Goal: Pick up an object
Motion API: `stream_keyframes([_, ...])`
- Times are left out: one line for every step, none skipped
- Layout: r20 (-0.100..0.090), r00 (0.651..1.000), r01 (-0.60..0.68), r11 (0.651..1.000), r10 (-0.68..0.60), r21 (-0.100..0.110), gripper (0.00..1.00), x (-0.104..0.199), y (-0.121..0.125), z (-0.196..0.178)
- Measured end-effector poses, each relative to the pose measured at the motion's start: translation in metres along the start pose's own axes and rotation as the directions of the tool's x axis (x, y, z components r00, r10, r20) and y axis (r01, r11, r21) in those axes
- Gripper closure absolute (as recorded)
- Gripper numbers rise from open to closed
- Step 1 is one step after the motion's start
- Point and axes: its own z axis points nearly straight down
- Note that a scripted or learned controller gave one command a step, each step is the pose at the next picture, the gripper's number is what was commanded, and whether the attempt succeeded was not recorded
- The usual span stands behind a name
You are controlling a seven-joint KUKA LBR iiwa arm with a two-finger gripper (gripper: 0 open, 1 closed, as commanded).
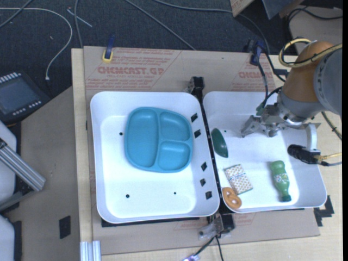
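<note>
In the right bin (239, 107) lie a dark green oval piece (219, 142) by the left wall, a patterned white packet (238, 179), an orange ring (232, 199) at the front left corner and a green bottle (280, 180) toward the front right. My gripper (262, 126) hangs over the back of this bin, behind the bottle and to the right of the green oval piece. Nothing shows between its fingers.
The left bin (109, 162) holds a blue divided plate (159, 139). A black divider with clips (202, 145) runs between the bins. Cables (266, 86) hang by the arm at the back right. Bare white floor lies between the gripper and the packet.
</note>
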Motion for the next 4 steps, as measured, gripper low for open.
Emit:
stream_keyframes([0.000,1.000,0.000,1.000,0.000,-0.003,1.00,0.000,0.001,-0.012])
stream_keyframes([0.002,1.000,-0.001,1.000,0.001,-0.008,1.00,-0.001,-0.001,-0.057])
stream_keyframes([0.003,1.000,0.000,1.000,0.000,-0.009,1.00,-0.002,0.000,-0.101])
stream_keyframes([0.002,1.000,0.002,1.000,-0.002,-0.011,1.00,0.009,0.000,-0.155])
